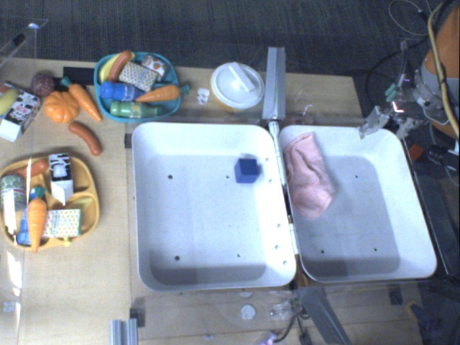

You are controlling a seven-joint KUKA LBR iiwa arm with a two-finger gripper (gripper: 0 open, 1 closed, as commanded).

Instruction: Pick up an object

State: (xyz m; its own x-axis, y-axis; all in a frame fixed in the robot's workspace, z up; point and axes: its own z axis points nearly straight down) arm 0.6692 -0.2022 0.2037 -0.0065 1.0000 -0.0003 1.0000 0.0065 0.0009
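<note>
- Camera view: the gripper (376,121) sits at the upper right, just past the far right corner of the right bin (410,264), with the arm's orange band at the frame's right edge behind it
- Whether anything lies between its tips or how they are set cannot be told at this size; nothing is seen held
- Candidate things to pick: a pink cloth (309,172) lies crumpled along the left wall of the right bin, its long side running front to back, near the divider
- A small blue block (247,169) rests on the floor of the left bin (144,250), toward the far right part, apart from every wall
- The cloth is the nearer target, so the step in hand reads as the approach, with the lift not yet begun
- To do it well, I would come down over the cloth's thick middle fold rather than its edge, and keep clear of the bin wall just beside it so a tip does not land on the rim
- The cloth is soft and will bunch; a pinch on a raised ridge should hold better than on a flat part
- The block is rigid and stands free, so a square, centred descent would suit it
</note>
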